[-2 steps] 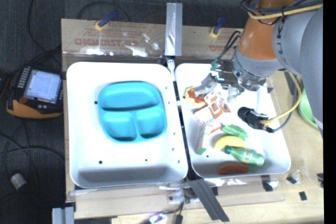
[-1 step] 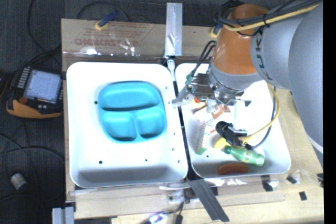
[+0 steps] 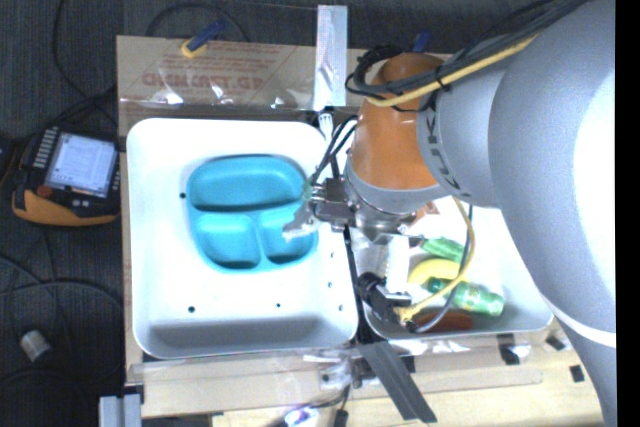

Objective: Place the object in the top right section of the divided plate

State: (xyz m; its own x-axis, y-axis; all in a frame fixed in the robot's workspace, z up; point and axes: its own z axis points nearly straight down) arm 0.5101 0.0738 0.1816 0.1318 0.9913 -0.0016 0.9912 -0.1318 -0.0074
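At the far left, on the dark floor, we see a handheld control pendant with a lit screen and orange casing, well apart from the bench. Next comes the left shallow white plastic bin, and in it lies the blue divided plastic plate, with one long compartment along its upper side and two smaller ones below. Behind the bin we see a sheet of brown cardboard with faded red print, with a blue and yellow clip on its top edge.

At the plate's right rim we find the gripper, a small metal-coloured part reaching over the lower right compartment. Whether the jaws are wide or narrow we cannot tell, nor whether anything sits between them. Above it rises the orange band of the grey arm.

Further right, the right white bin holds a pile of objects, among them a yellow banana-shaped toy and a green plastic bottle, partly hidden by the arm. Which one is the task's object we cannot tell.
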